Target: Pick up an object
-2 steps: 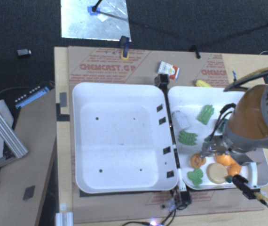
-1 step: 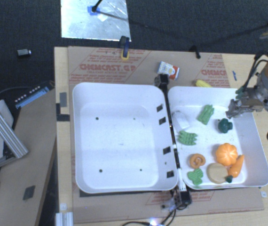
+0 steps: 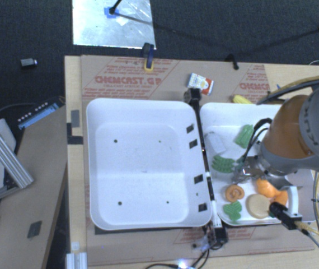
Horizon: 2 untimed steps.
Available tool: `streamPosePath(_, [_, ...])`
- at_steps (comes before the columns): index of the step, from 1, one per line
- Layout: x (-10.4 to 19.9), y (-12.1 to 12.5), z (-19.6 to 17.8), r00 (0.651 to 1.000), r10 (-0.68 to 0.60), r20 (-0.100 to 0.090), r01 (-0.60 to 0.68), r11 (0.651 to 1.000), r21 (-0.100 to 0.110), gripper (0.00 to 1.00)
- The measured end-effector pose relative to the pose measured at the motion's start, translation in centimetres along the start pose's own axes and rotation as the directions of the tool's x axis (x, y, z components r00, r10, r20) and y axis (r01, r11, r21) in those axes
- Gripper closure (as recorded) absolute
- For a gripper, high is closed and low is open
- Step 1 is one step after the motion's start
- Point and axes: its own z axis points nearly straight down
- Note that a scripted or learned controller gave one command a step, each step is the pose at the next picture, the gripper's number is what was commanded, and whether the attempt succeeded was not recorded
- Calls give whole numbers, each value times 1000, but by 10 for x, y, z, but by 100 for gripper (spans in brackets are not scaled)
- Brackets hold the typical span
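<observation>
The right bin (image 3: 215,118) holds several small objects. A light green piece (image 3: 244,135) lies near its middle and a dark green ridged piece (image 3: 224,163) lies by the left wall. Along the front are an orange-brown spiral disc (image 3: 234,193), a green piece (image 3: 232,209), a beige disc (image 3: 257,205) and an orange lump (image 3: 267,189). My gripper (image 3: 243,171) reaches down into this bin between the ridged green piece and the orange lump, just above the spiral disc. The arm's orange band (image 3: 285,129) and grey body cover the bin's right side.
The left bin (image 3: 142,161) sits beside the right one, with a black-clipped divider (image 3: 201,150) between them. A yellow object (image 3: 242,100) and a small white-and-red box (image 3: 200,83) lie on the cardboard behind the bins. Cables trail at the front right (image 3: 310,231).
</observation>
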Motion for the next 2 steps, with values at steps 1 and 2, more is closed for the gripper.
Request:
streamPosePath(1, [19, 29, -183, 1000, -6, 6, 6, 999, -34, 100])
streamPosePath(2, [42, 102, -234, 1000, -6, 6, 6, 1000, -26, 100])
